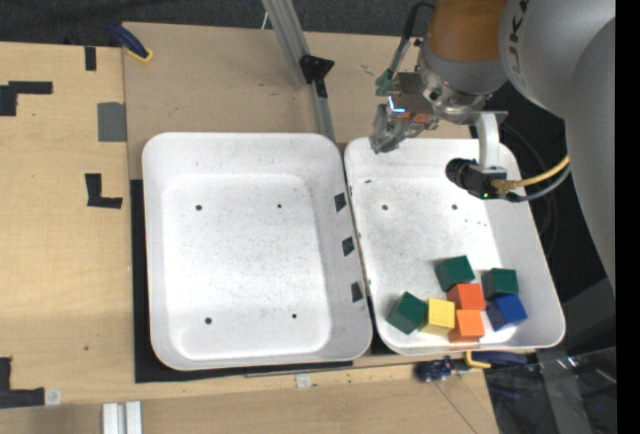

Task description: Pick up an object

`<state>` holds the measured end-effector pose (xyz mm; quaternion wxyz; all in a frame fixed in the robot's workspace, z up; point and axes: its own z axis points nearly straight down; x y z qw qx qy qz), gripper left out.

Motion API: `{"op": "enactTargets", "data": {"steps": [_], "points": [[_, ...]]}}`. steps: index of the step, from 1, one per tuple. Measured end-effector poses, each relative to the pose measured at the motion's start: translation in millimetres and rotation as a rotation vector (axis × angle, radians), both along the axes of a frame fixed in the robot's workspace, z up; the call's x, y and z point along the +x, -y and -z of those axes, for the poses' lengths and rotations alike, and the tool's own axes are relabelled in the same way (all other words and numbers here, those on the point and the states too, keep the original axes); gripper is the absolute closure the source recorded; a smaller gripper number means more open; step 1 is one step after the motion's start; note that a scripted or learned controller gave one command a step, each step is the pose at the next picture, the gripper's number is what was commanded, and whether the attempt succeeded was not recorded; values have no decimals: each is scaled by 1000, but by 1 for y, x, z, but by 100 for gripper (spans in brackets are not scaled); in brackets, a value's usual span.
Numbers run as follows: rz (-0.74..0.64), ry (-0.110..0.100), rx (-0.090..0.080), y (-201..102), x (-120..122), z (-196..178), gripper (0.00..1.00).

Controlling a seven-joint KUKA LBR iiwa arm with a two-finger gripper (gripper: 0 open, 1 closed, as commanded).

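Overhead, the gripper [385,140] is seen at the right bin's [420,212] far rim; its finger state cannot be told. Blocks [460,300] are clustered at that bin's near corner, with no clear long axis.

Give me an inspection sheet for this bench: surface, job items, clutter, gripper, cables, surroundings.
Surface: tan bench bearing left bin and right bin.
Job's things: blocks clustered in the right bin's near corner: two green blocks, a third green block, yellow block, orange blocks, blue block.
Clutter: nothing seen.
Gripper: gripper at the right bin's far edge, apart from the blocks.
Cables: black and yellow cables along the arm.
Surroundings: metal rail, black tape marks.
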<state>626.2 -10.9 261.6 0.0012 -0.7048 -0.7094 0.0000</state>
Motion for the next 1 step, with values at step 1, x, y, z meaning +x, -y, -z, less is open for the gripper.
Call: {"op": "enactTargets", "data": {"steps": [1], "points": [[-1,0,0,-57,-5,1,100]]}}
